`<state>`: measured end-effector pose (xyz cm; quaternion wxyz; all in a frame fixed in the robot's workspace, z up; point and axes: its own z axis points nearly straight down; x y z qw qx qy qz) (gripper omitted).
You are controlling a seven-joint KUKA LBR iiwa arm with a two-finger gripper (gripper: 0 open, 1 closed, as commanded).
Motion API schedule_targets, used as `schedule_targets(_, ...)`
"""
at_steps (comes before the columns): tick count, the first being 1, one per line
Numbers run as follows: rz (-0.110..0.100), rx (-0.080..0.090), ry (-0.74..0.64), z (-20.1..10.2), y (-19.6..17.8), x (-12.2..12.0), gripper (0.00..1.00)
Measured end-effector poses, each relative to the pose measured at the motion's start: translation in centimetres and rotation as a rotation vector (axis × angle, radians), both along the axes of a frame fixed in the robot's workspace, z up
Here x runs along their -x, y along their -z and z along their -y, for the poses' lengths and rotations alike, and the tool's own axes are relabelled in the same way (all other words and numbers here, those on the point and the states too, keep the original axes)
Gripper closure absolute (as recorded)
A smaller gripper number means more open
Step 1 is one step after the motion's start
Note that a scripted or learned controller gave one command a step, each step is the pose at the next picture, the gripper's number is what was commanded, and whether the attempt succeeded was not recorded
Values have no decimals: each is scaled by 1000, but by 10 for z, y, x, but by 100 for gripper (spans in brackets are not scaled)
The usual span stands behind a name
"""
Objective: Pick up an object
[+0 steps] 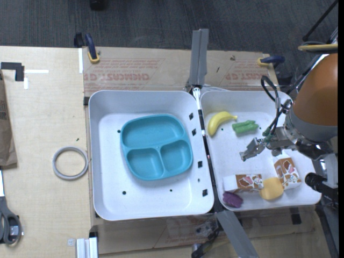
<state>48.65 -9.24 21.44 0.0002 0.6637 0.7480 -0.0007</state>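
- Camera view: the gripper (251,150) is seen low over the right bin (244,104); whether it is parted or closed cannot be told.
- A banana (219,121) and a green object (244,126) lie just beyond it.
- A carton (248,182), a yellow object (272,189) and a purple object (233,199) lie nearer the camera.
- A blue divided tray (156,147) occupies the left bin (102,160), well to its left.
- A pale wooden tabletop (40,122) with cardboard (140,69) is bordered by dark carpet (161,9).

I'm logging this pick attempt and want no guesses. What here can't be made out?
- Claw: too small and blurred in the camera view to tell open from shut.
- Printed carton: label illegible; the arm covers its upper end.
- Second carton: the yellow fruit overlaps its right end.
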Motion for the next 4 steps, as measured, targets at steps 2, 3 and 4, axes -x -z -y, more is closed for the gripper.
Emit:
schedule_targets(2, -1, 0, -44, -9, 3, -60, 0)
schedule_targets(3, 1, 0, -288, -19, 23, -123, 0)
schedule_targets(4, 11, 3, -427, 39, 116, -141, 0)
